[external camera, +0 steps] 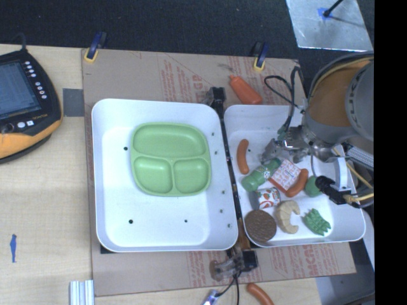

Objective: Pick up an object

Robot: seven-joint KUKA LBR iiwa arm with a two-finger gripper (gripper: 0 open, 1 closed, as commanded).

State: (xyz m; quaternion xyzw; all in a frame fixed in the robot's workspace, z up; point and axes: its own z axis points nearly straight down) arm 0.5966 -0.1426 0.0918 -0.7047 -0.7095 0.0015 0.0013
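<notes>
My gripper [281,149] hangs low over the upper middle of the right bin [249,114], just above a green bottle-shaped toy [256,176] and a red-and-white packet [285,173]. Left of the gripper lies an orange sausage [243,155]. A red sausage [299,182] and a small green piece [312,187] sit to the packet's right. Lower down are a small printed can [268,199], a brown round cookie [261,226], a tan croissant shape [289,215] and a green leafy toy [317,222]. No object shows between the gripper's parts.
The left bin [111,189] holds a green divided plate [170,157]. An orange carrot [245,89] lies on the cardboard behind the right bin, and another orange piece [261,293] lies in front. A teach pendant [22,103] rests at far left. Cables [283,91] loop beside the arm.
</notes>
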